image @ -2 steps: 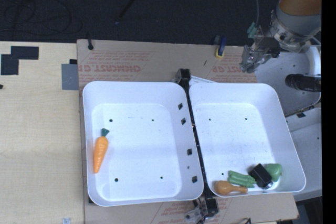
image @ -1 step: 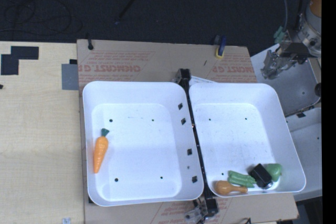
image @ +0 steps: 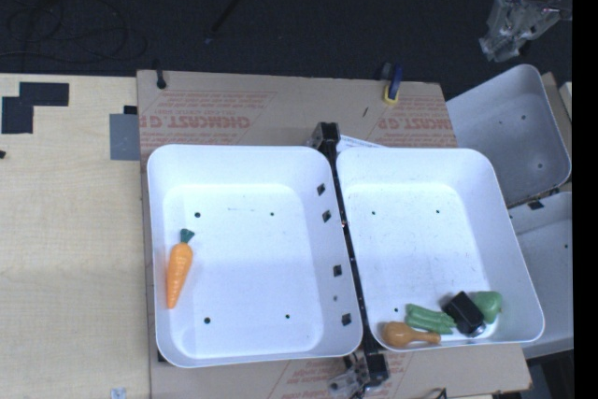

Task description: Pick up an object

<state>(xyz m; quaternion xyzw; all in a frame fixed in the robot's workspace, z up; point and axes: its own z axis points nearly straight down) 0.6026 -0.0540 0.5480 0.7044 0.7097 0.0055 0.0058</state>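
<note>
Objects for picking are lying in two places relative to the central divider, the dark strip where the two bins are meeting. To its left, in the left bin, a toy carrot is resting alone near the bin's outer wall, green top pointing away from the viewer; its isolation is probably making it the easier target. To the divider's right, in the right bin, a cluster is crowding the near corner: an orange pear-shaped piece, a green pod-like piece, a black block and a rounded green piece. These are touching or overlapping one another and pressing toward the bin wall, likely because the sloped wall is gathering loose items there; fingers would be finding little room between them.

Far up and to the right of the divider, well apart from both bins, the gripper is hanging over the dark background. Nothing is showing between its fingers, and whether they are apart or together cannot be told at this size and blur. Picking is not yet begun.
</note>
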